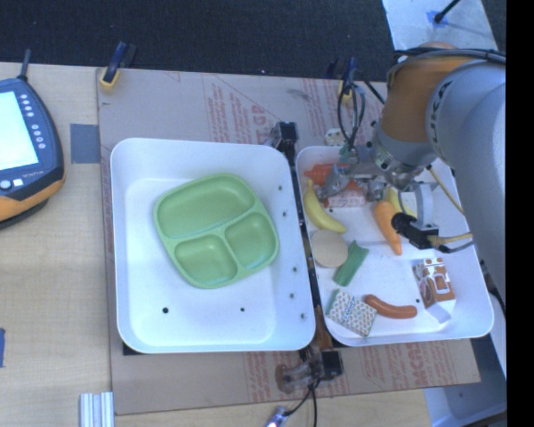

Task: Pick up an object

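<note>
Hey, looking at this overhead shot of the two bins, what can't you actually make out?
- Gripper: wrist hardware and cables crowd it, so its state is unclear, as is any contact with the banana.
- Right bin: the arm covers its far right corner.
- Small box: print too small to read.
- Handheld screen: cut off by the left edge, washed out.

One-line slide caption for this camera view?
KUKA arm's gripper low over the right bin of toy food by the banana; green divided plate in the left bin.
</note>
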Robot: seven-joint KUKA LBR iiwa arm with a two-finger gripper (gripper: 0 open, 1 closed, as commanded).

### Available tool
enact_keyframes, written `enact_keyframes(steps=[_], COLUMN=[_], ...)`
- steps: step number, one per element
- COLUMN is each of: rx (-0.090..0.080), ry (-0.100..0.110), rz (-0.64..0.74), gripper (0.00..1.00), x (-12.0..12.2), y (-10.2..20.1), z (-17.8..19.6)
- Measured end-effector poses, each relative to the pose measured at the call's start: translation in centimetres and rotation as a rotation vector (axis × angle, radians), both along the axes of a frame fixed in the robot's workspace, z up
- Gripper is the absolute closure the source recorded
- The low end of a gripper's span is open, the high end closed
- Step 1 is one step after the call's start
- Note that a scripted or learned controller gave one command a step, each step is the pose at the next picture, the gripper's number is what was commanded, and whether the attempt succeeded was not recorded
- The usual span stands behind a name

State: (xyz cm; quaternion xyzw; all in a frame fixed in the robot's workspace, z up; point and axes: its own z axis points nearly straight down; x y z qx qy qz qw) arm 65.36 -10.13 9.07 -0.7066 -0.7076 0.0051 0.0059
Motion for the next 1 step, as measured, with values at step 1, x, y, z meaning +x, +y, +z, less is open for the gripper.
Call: enact_keyframes(steps=[1], rx=[0.000], ry=[0.000], rz=[0.000], gripper=[0.00], x=[0.00], y=[0.00], z=[0.00])
